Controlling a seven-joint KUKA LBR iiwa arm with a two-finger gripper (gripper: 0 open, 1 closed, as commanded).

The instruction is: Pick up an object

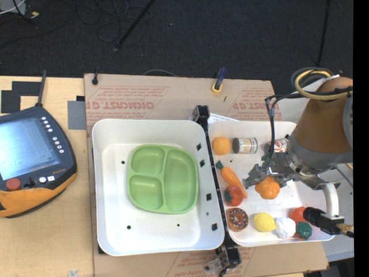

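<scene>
I see my gripper (266,176) low in the right bin (253,238), spread around the orange (268,188) mid-bin beside the carrot (232,179); probably light, smooth, round, so grip across its middle.

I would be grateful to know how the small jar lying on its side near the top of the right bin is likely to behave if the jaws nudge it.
The small light-lidded jar lies on its side, so it will probably roll if nudged. It looks rigid, so a grasp likely won't crush it. The round orange fruit beside it may get bumped along.
</scene>
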